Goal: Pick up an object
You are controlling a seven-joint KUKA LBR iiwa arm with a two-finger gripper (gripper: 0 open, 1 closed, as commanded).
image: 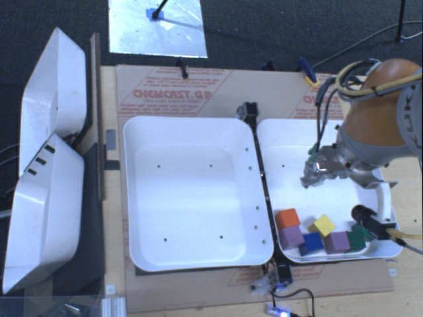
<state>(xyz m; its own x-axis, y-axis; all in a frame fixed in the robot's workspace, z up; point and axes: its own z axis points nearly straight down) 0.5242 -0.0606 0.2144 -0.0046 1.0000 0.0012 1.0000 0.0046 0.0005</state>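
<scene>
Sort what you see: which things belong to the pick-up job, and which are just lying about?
Belongs to the job:
gripper
right bin
orange block
yellow block
blue block
purple block
green block

Just lying about:
left bin
spare bins
metal sheet

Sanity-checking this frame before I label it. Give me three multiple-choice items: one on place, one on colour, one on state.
1. Where do the blocks lie?
A. middle of the left bin
B. near edge of the right bin
C. on the cardboard outside the bins

2. Which colour is the block lying on top of the others?
A. yellow
B. white
C. black

3. How does the hand stand to the blocks?
A. pressed onto them
B. apart from them, over bare bin floor
C. over the left bin

Answers:
1 B: the orange block, blue block and purple block cluster along the near wall of the right bin.
2 A: the yellow block lies on top.
3 B: the hand is over white floor, farther back than the cluster.
</scene>
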